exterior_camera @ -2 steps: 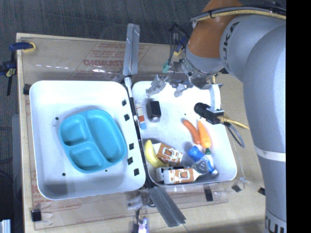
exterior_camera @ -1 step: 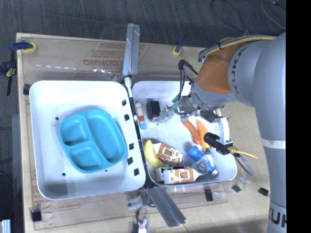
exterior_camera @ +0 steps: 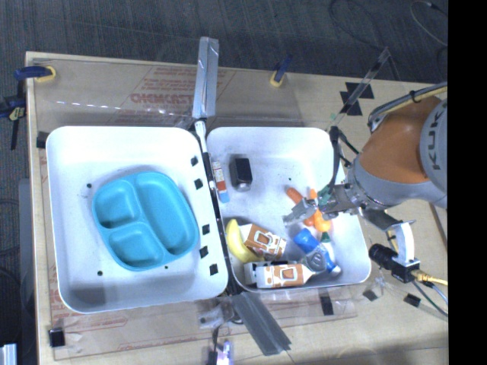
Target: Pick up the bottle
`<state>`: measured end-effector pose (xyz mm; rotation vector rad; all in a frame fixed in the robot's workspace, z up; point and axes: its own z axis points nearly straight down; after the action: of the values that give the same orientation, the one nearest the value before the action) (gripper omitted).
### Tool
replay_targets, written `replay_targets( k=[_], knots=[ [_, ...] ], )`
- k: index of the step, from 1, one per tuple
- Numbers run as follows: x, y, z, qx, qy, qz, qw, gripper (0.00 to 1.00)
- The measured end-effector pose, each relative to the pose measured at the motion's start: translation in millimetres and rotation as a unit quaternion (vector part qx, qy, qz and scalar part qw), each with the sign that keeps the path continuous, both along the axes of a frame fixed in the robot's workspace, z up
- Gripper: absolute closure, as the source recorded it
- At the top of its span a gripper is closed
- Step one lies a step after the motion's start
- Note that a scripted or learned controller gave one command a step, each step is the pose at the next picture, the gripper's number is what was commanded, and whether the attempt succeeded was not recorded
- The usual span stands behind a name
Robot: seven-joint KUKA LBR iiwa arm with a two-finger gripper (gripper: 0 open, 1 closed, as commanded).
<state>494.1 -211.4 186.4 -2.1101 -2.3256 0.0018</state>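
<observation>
The bottle (exterior_camera: pixel 313 249) lies on its side near the front right corner of the right bin (exterior_camera: pixel 266 139). It is clear, with a blue cap toward the bin's middle and a blue label at its other end. My gripper (exterior_camera: pixel 310 207) reaches in from the right and hangs just behind the bottle's cap, among small orange pieces (exterior_camera: pixel 294 195). The wrist and these pieces hide the gripper's tips. Nothing is seen held.
Beside the bottle lie a yellow banana (exterior_camera: pixel 237 242) and two orange-and-white cartons (exterior_camera: pixel 265 242) (exterior_camera: pixel 282 274). A black box (exterior_camera: pixel 241 171) and a thin tube (exterior_camera: pixel 219 179) sit at the bin's back left. The left bin (exterior_camera: pixel 68 150) holds a blue divided tray (exterior_camera: pixel 144 217).
</observation>
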Motion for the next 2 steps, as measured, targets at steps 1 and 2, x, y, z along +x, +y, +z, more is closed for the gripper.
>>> replay_targets(
  k=[1, 2],
  knots=[
    [-7.6, 1.1, -80.0, -0.0026, -0.014, 0.1, 0.9949, 0.0],
    [-7.6, 0.9, -80.1, -0.0028, -0.014, 0.107, 0.9941, 0.0]
  ],
)
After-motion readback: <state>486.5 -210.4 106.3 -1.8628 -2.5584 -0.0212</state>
